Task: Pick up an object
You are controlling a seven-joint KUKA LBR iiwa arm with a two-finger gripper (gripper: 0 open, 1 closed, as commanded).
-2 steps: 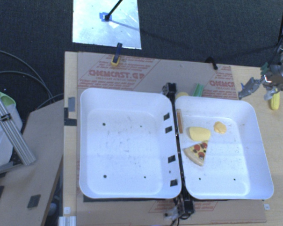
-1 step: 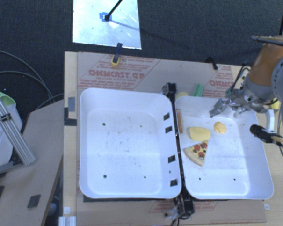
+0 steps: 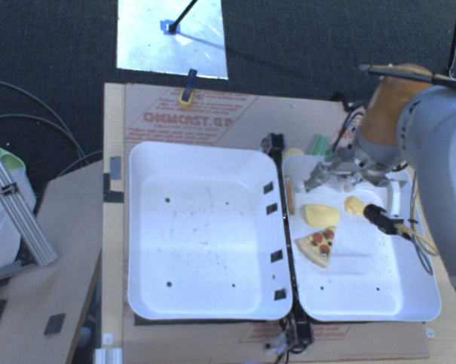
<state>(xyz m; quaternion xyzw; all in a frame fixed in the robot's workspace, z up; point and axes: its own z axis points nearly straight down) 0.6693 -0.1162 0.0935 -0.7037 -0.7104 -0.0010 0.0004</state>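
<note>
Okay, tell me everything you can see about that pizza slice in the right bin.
The pizza slice is a small toy wedge, probably plastic, with a tan crust edge, a yellow cheese top and red pepperoni rounds plus a speck of green. It lies flat on the floor of the right bin, near the divider between the bins, with its point towards the upper right. Just above it sits a pale yellow lump, close to it; whether they touch is unclear. The gripper is farther up the bin, away from the slice.
</note>
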